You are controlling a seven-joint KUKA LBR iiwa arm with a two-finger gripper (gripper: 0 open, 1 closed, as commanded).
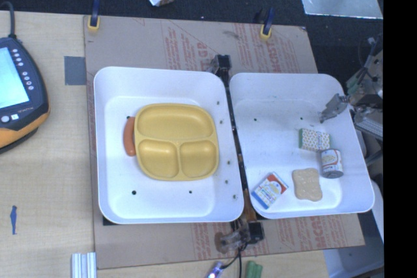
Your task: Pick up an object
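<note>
From my seat, what matters is how the tool [331,108] sits against the cluster in the right bin [280,91]. I see it at that bin's far right rim, a grey tip angled down and to the left, hovering over bare white floor. Nothing is between its tips that I can make out, and the view is too small and blurred for me to say how far apart they stand; I cannot tell.

The nearest candidate is the checkered packet [315,139], which lies just below and slightly left of the tool in this view, toward the near edge of the bin. It is a small flat rectangle, pale green and white, its long side running roughly left to right with a slight tilt. I judge it thin and hard to pinch from above.

Just beside it, nearer still, the small can [331,163] lies on its side close to the right wall, with a red-and-white label. Left of the can rests a tan biscuit-like piece [307,184], flat and rounded, and further left a small blue and white carton [269,190] turned diagonally.

The left bin [107,140] holds a yellow divided plate [176,141] with an orange sausage-shaped item [129,136] touching its left side, well apart from the tool across the whole surface [52,179].
</note>
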